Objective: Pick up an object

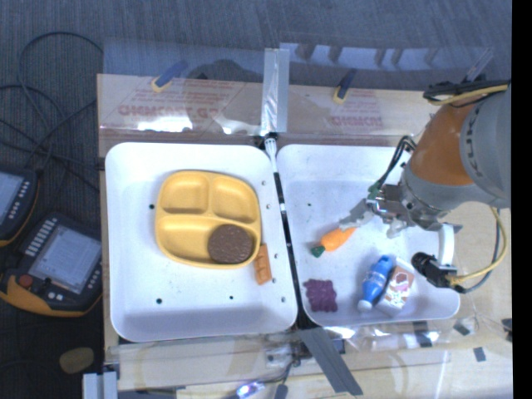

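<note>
1. Two white bins sit side by side. The right bin (332,185) has the toys to pick from. The left bin (133,223) holds a yellow plate (191,198) with a brown cookie (230,243) on it.
2. The claw (376,214) hangs over the right bin, just beside the carrot (337,239). Its two fingers look spread apart, with nothing between them.
3. The carrot is the closest toy. It lies flat near the middle of the right bin, with its green end pointing to the front left.
4. The carrot looks small, light and hard, like plastic. It may be smooth and could roll or slip.
5. A good place to grab is across its fat orange middle, not the thin tip.
6. The blue bottle (376,279), the little carton (399,288) and the purple grapes (320,295) lie nearer the front. The bottle and carton touch, so they would be harder to grab.
</note>
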Available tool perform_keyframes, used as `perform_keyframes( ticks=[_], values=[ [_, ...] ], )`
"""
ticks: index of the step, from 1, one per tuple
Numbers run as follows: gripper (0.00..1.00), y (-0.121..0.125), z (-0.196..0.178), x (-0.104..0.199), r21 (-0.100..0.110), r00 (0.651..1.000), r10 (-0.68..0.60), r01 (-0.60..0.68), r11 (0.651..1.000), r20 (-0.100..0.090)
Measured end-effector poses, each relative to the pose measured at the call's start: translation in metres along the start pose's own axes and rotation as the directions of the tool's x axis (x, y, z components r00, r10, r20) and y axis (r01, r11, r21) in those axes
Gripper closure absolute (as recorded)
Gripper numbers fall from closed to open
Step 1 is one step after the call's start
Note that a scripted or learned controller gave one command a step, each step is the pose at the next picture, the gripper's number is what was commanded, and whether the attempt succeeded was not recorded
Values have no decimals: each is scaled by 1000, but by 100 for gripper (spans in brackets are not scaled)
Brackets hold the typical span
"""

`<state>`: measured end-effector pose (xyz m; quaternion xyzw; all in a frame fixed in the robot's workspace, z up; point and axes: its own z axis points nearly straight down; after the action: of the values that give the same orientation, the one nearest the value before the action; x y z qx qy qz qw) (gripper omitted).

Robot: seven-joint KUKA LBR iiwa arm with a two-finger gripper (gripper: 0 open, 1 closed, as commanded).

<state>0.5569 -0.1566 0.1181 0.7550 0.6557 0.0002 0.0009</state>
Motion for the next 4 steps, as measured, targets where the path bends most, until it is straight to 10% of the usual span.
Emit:
perform_keyframes(
  ticks=[1, 2, 3, 4],
  values=[
    [0, -1, 29, 42, -3, 967, -253, 253, 967, 4],
    [0, -75, -27, 1, 10, 917, -398, 398, 917, -6],
    [0, -82, 18, 42, 6, 670, -742, 742, 670, -11],
    [0, -24, 29, 41, -2, 395, -919, 919, 395, 1]
  ],
)
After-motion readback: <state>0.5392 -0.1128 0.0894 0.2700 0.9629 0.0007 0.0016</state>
